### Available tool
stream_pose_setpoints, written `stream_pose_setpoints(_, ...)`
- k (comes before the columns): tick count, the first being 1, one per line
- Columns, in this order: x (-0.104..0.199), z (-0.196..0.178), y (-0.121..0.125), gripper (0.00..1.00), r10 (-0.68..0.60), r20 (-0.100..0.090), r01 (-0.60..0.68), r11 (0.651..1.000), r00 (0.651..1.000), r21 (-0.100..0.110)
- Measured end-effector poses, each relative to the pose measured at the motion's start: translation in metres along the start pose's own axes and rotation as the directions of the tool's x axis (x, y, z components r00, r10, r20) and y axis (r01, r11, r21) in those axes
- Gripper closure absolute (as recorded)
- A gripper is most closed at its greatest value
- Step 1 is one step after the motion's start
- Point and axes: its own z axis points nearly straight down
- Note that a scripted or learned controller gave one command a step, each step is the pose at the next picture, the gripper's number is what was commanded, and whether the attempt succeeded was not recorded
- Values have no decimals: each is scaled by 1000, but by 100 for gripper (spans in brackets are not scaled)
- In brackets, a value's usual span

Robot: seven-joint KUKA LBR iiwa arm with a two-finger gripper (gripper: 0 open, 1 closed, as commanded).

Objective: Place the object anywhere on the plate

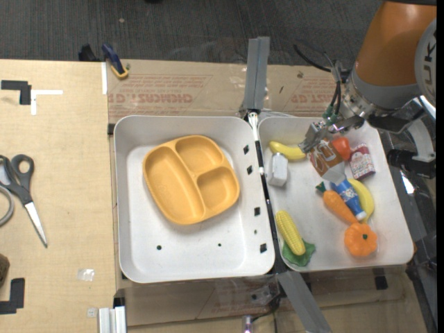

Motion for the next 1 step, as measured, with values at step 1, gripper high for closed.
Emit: stream_pose_setpoints(1, 68, 75, 28, 100, -58, -1, 58, 998, 998, -1)
